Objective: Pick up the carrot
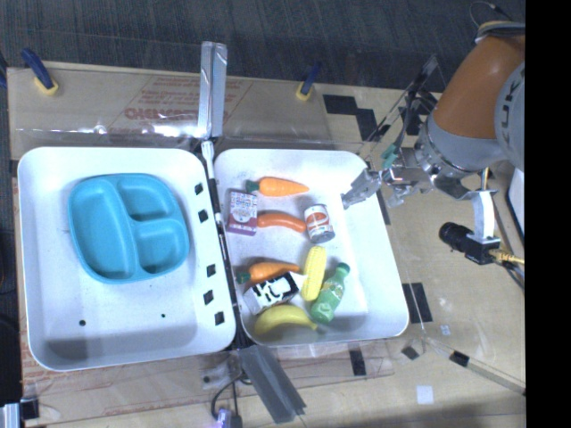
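Poised at the right rim of the right bin (379,239), the gripper (359,188) is seen from the side, and whether it is spread or pressed together cannot be told; nothing is seen held in it. It is judged to be kept high and to one side so that the crowded bin can be approached from above. To its left, near the bin's far wall and just apart from the other items, the carrot (278,186) is laid on its side: plump, bright orange, with a small green top at the end pointing away from the gripper. Below the carrot, a can (318,223) is found nearer the gripper, and beyond it a blue tray (129,225) is held in the left bin (45,266).
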Robot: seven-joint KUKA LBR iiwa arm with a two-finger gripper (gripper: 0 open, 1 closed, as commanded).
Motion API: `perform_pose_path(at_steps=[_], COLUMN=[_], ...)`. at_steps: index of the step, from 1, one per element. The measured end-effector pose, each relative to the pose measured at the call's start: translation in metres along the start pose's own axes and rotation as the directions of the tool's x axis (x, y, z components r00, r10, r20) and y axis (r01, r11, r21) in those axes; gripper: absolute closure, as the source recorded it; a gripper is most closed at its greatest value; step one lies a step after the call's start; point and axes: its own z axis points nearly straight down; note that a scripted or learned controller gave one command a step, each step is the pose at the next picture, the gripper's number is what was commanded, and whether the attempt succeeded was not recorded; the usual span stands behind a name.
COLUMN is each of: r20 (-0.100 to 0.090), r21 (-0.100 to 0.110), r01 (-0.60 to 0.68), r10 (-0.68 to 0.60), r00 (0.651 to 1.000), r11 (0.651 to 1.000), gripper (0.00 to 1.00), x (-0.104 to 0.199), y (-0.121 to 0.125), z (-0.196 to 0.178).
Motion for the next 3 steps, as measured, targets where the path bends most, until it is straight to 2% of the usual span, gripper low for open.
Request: perform_pose_path(at_steps=[1, 2, 3], r20=[0.003, 0.0, -0.002], r21=[-0.01, -0.001, 0.01], r01=[0.057, 0.385, 0.308], r10=[-0.057, -0.385, -0.308], r00=[0.998, 0.923, 0.951], r11=[0.998, 0.923, 0.951], gripper=[0.0, 0.0, 0.0], x=[0.056, 0.111, 0.088], y=[0.037, 0.024, 0.093], z=[0.125, 0.168, 0.17])
